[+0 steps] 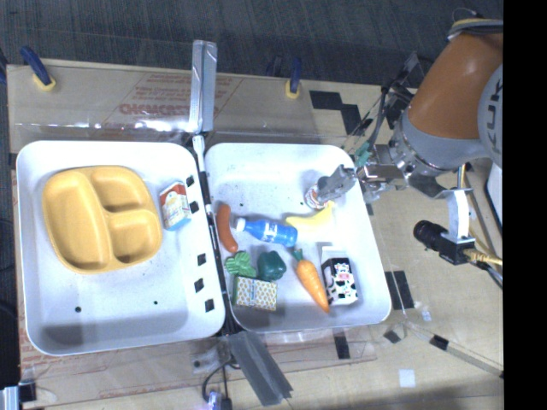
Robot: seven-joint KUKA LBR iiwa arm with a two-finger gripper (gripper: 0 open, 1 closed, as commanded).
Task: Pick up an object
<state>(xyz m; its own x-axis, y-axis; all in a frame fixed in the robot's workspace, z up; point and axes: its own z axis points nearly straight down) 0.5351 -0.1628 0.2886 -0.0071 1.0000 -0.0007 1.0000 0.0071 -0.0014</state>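
My gripper hangs low over the upper right part of the right bin, just above the yellow banana. A small reddish thing shows at its tip; what it is I cannot tell. Left of the banana lies a blue and white bottle, and beside that a red sausage. Lower in the bin are an orange carrot, a black and white cow-print carton, a dark green vegetable, a leafy green piece and a patterned box.
The left bin holds a yellow divided tray and a small red and white carton by its right wall. A metal divider stands between the bins at the back. The arm fills the upper right.
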